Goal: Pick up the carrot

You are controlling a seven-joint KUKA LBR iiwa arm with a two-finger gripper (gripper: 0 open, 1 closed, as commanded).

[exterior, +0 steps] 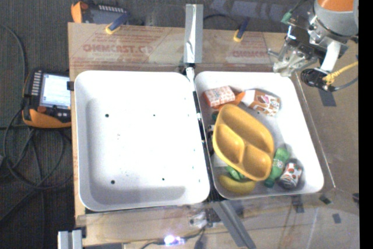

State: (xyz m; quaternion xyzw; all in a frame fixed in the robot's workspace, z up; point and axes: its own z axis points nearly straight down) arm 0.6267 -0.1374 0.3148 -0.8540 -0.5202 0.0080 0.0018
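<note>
Carrot (242,94) in right bin (309,125); claw (285,64) above far rim

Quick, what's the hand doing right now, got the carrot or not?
Hand: above the far right corner of the right bin, nothing seen between its fingers; open or closed cannot be told.

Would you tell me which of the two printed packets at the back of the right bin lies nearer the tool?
The white-and-orange packet, toward the bin's right wall, lies nearer the tool; the orange packet sits further left, beside the divider.
</note>
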